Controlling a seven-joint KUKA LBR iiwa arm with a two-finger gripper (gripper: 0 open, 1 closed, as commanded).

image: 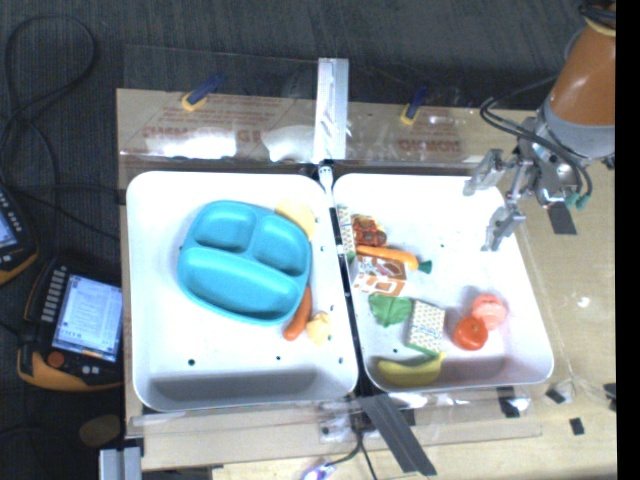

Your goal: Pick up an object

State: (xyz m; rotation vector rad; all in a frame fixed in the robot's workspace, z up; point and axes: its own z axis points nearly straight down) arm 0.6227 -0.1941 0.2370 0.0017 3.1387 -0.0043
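My gripper (492, 200) hangs over the far right corner of the right bin (530, 308), open, with nothing between its fingers. Below it in that bin lie several toy foods: a carrot (388, 257), a brown patterned piece (368, 232), a printed carton (378, 284), a green leaf piece (392, 310), a speckled cube (426, 324), a red tomato (469, 332), a pink piece (489, 307) and a banana (408, 369). All of them lie nearer the bin's left and front than my gripper.
The left bin (160, 348) holds a blue divided plate (245, 259), an orange sausage-like piece (298, 318), and yellow pieces (296, 215) at the plate's edge. A clear sheet (250, 128) with clips lies behind the bins. Devices (85, 318) sit at the far left.
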